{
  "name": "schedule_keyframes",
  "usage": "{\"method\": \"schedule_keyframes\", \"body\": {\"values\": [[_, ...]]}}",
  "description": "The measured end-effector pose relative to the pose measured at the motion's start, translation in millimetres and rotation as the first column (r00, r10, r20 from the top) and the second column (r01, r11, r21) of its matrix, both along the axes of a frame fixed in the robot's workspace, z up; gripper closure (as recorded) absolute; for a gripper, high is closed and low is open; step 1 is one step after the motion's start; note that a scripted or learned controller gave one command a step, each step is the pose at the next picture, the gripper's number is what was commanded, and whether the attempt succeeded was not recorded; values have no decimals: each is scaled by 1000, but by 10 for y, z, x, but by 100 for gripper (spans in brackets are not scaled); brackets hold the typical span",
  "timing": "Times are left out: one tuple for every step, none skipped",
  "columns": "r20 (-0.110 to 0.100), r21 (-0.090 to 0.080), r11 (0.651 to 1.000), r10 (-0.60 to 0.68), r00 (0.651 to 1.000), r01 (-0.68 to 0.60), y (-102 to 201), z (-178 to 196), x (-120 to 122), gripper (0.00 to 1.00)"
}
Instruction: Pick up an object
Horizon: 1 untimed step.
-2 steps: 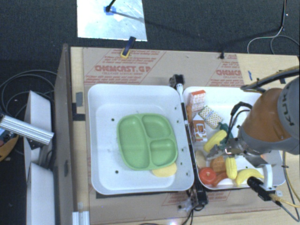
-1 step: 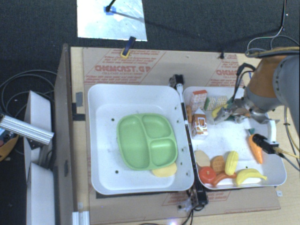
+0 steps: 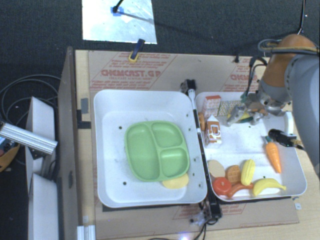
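Camera view: orange carrot (image 3: 273, 155), tapered, green-topped.

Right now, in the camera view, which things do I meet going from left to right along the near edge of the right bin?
Red tomato → orange round piece → corn → banana.

1 cam | fixed above bench (image 3: 150, 64) | looks down at slant | both bins (image 3: 107, 134) in frame

Green tray (image 3: 156, 150) glossy plastic; bins (image 3: 107, 134) smooth white plastic.
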<state>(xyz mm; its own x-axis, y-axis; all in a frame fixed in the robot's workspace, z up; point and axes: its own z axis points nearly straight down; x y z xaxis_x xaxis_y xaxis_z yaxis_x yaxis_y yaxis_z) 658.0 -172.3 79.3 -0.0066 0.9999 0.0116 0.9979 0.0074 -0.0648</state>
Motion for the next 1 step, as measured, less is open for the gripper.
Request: {"method": "schedule_keyframes", "body": {"values": [[81,-17,1000,-5,997,6,-258,1268,133,0]]}}
